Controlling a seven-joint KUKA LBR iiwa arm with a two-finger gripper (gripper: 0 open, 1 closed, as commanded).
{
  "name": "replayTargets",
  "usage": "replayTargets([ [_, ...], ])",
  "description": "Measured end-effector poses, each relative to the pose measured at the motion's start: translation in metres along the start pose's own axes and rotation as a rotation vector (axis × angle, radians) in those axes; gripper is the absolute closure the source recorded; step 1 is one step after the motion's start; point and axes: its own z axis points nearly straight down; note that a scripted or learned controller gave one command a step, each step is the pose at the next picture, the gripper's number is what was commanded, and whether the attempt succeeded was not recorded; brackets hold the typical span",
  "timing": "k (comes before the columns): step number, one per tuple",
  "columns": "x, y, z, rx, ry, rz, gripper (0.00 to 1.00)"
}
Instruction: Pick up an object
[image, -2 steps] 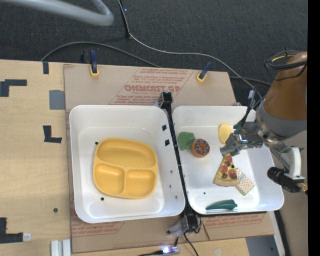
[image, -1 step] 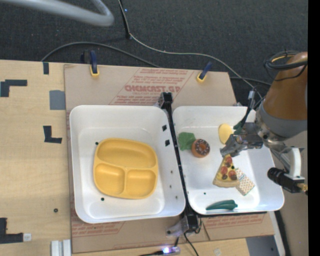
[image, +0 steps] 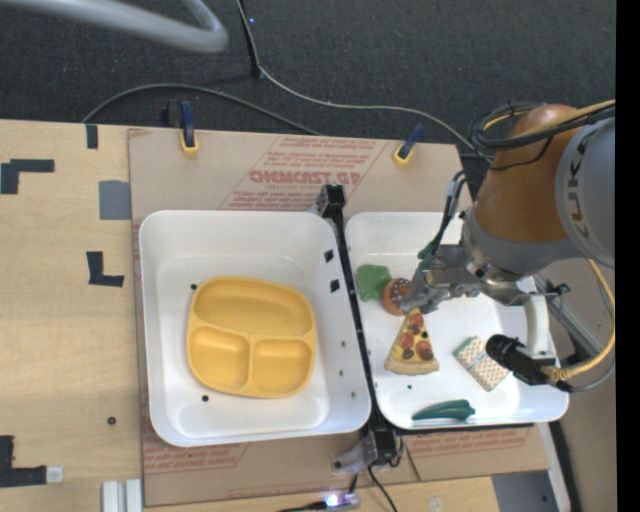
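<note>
Below, your gripper (image: 412, 297) hangs low in the right bin (image: 400, 232), over a small red toy (image: 397, 292) beside the green piece (image: 373, 281), likely lined up to grasp it; you cannot tell how the fingers stand. Pizza slice (image: 412, 343) lies just beneath.

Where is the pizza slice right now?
The pizza slice lies in the right bin, near its middle, just below the tool and left of the small checkered block.
</note>
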Motion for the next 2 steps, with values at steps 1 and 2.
replayTargets([
  [1, 0.052, -0.003, 0.014, 0.001, 0.000, -0.001, 1.00],
  [2, 0.099, -0.007, 0.014, 0.000, 0.001, -0.001, 1.00],
])
